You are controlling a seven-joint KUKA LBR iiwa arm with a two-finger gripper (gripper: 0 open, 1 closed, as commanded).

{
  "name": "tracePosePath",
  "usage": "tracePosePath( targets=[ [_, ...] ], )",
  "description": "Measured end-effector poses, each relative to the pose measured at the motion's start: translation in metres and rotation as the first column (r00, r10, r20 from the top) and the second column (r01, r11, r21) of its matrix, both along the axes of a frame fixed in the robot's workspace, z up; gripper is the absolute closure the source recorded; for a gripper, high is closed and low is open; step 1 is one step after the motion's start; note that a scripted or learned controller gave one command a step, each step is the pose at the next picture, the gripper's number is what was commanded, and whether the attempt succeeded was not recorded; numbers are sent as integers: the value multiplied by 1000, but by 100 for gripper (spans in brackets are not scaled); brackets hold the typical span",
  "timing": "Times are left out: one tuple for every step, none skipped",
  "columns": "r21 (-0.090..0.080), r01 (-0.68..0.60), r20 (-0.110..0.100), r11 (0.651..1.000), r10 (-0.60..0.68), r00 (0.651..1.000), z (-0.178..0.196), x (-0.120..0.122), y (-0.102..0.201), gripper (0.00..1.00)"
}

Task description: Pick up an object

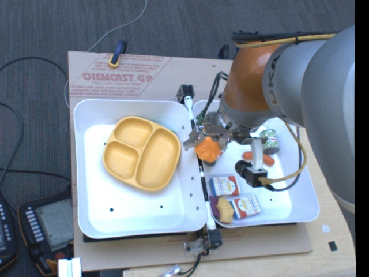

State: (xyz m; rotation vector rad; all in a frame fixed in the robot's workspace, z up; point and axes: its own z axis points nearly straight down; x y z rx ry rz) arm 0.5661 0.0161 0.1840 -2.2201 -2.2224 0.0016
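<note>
Hovering over the divider between the bins, the hand [209, 136] appears clamped on an orange toy [207, 150] (grip looks shallow), which could slip onto the right bin [300, 206].

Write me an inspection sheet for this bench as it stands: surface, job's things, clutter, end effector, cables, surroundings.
Surface: wooden board bearing left bin and right bin, side by side.
Job's things: orange object at the bins' shared edge; two small packets, a cookie-like piece, a small can and a red piece in the right bin.
Clutter: yellow divided plate in the left bin.
End effector: end effector right above the orange object; grip cannot be judged.
Cables: tan cable looping off the arm; thin white wire on the floor.
Surroundings: grey carpet; handheld controller at lower left.
</note>
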Motion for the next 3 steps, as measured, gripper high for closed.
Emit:
tracePosePath(
  targets=[
    [0, 1, -1, 1000, -1, 1000, 0, -69, 19, 100],
    [0, 0, -1, 1000, 0, 1000, 9, -69, 19, 100],
    [0, 0, -1, 1000, 0, 1000, 19, -68, 19, 100]
  ],
)
